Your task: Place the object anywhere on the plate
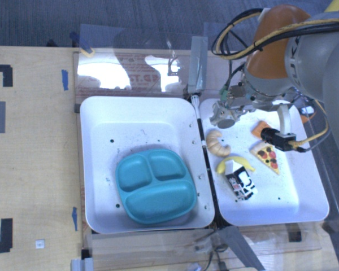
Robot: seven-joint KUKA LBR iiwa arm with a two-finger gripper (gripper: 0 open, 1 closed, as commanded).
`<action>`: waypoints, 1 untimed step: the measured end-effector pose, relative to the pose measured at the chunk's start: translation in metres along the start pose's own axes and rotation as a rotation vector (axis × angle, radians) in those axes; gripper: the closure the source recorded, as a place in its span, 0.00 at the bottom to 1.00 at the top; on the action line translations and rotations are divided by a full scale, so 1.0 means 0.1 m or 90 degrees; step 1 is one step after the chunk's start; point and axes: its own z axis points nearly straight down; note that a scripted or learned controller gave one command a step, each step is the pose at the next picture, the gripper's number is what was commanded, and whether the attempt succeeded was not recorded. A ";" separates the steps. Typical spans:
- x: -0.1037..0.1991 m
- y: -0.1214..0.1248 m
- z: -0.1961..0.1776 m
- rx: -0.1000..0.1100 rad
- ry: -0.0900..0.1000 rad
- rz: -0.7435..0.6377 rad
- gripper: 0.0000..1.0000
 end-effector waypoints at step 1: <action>0.81 -0.46 -0.34 -0.001 0.002 -0.051 1.00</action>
